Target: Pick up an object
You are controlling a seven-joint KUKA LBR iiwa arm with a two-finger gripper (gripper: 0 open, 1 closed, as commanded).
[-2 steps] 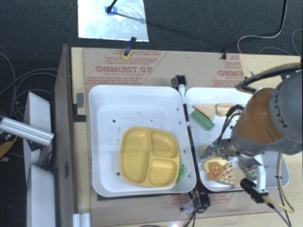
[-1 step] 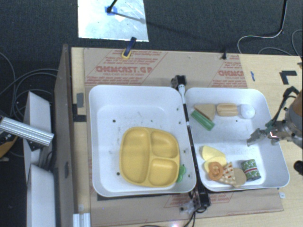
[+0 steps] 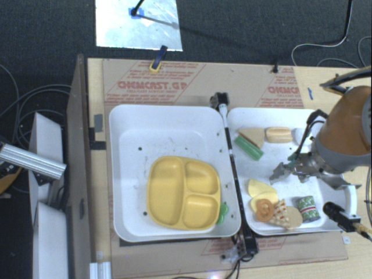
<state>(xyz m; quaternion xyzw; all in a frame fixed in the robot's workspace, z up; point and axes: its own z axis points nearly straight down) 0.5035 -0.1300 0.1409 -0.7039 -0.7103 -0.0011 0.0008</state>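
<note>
The right bin (image 3: 273, 124) holds several toy foods. A tan sandwich wedge (image 3: 251, 136) lies on a green block (image 3: 249, 148), with a bread roll (image 3: 278, 135) beside them at the back. Along the front are a yellow slice (image 3: 260, 188), an orange ring (image 3: 265, 209), a ridged cracker (image 3: 282, 214) and a green can (image 3: 307, 208). My gripper (image 3: 283, 171) hangs low over the bin's middle, just above and right of the yellow slice, with nothing visibly held. The grey and orange arm (image 3: 343, 135) covers the bin's right side.
The left bin (image 3: 133, 127) carries a yellow divided tray (image 3: 183, 192), with a small green piece (image 3: 223, 212) at the tray's right edge. A black rod (image 3: 228, 138) runs between the bins. Cardboard (image 3: 174, 80) lies behind them, and cables trail on the floor to the left.
</note>
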